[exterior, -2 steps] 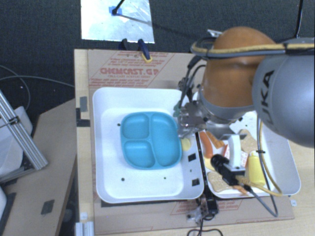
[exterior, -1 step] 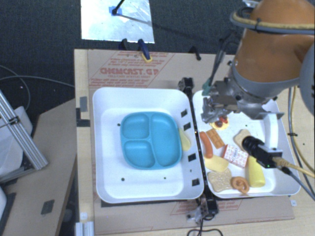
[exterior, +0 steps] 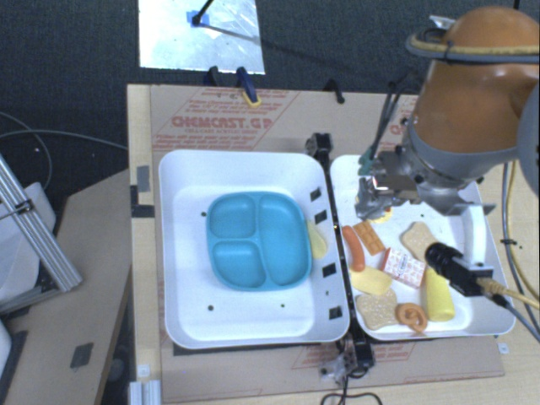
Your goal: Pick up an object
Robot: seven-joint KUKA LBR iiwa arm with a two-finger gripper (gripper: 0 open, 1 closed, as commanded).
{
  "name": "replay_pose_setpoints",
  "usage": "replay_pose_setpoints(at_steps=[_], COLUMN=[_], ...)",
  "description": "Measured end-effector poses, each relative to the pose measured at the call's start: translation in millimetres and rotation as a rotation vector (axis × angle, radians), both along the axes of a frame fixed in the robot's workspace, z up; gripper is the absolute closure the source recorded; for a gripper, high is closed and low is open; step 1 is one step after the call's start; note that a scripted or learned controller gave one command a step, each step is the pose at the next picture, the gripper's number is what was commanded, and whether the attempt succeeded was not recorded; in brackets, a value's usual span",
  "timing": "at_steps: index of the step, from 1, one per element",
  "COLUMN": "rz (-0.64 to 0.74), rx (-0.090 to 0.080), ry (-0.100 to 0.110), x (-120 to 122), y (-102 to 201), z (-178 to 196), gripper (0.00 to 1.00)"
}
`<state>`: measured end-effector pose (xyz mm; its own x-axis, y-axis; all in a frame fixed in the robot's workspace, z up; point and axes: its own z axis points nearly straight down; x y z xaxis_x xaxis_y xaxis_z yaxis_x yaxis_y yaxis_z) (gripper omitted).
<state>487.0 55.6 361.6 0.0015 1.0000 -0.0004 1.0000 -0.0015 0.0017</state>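
- hovering over the right bin (exterior: 488, 323), the gripper (exterior: 372, 199) hangs just above the toy food pile; nothing shows between its fingers, and i cannot tell whether they are apart or together.
- just below it lie an orange sausage (exterior: 369, 236) and a red hot dog (exterior: 353, 248), side by side.
- further out: a cracker packet (exterior: 403, 267), bread slice (exterior: 378, 308), pretzel (exterior: 413, 316), yellow corn (exterior: 438, 295).
- best bet: drop straight onto the sausage, straddling its narrow width.
- the blue divided plate (exterior: 256, 240) sits well left.

The counter (exterior: 101, 226) is light wood; a printed cardboard sheet (exterior: 221, 121) lies flat on it; on the sheet sit two shallow white bins, touching side by side, the left bin (exterior: 181, 226) and the right bin (exterior: 489, 319); a reflective square sheet (exterior: 200, 24) lies beyond the cardboard.
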Motion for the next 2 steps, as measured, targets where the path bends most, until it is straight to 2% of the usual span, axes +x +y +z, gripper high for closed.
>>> replay_pose_setpoints(at_steps=[1, 2], rz=[0.002, 0.0], rx=[0.0, -0.001], ry=[0.003, 0.006], x=[-0.3, -0.9], y=[5.8, -22.2], z=[-44.4, -105.7], gripper=[1.0, 1.0])
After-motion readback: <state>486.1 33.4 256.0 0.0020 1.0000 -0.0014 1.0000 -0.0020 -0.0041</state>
